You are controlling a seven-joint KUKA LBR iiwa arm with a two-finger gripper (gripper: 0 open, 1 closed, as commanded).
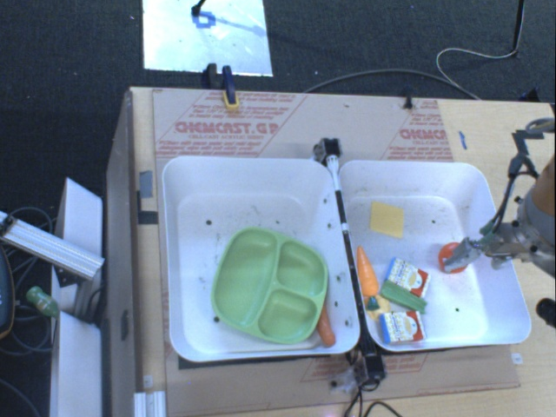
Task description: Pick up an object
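Observation:
The right bin [486,320] holds a small red object [449,258] near its right side. My gripper [474,250] reaches in from the right and its tip touches or overlaps the red object's right edge. Whether it holds the object is unclear. Also in this bin are a yellow square slice [387,219], an orange carrot [367,272], two small printed cartons [407,276] [400,326] and a green stick-like piece [402,297] between the cartons.
The left bin [200,189] holds a green divided plate [270,285] and a second carrot [325,327] by its right wall. A black-and-white rod [340,207] lies along the seam between the bins. Cables run along the bench's far side.

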